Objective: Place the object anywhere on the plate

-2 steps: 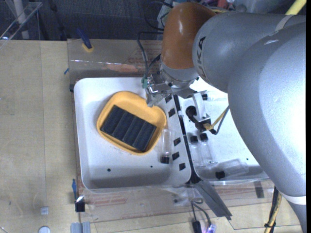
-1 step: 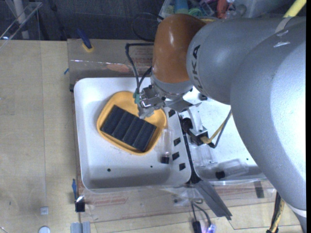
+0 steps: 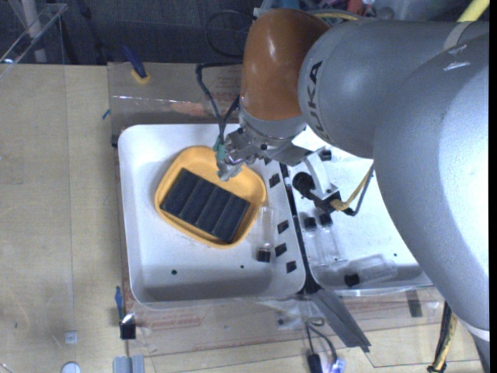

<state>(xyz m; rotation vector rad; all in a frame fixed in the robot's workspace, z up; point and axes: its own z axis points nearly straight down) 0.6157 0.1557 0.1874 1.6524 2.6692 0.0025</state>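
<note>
A yellow plate [image 3: 175,179] lies in the left white bin [image 3: 147,247], slightly tilted in the view. A dark ridged rectangular object [image 3: 205,203] rests flat on the plate and covers most of its middle. My gripper [image 3: 227,165] hangs over the plate's far right rim, just above the dark object's upper corner. The grey arm and its orange band [image 3: 273,61] come in from the upper right and hide the wrist.
The right bin [image 3: 365,266] is largely covered by the arm. Small black fittings [image 3: 303,183] and a yellow cable [image 3: 347,202] lie near the divider between the bins. Blue tape marks [image 3: 138,71] sit on the bench behind the left bin.
</note>
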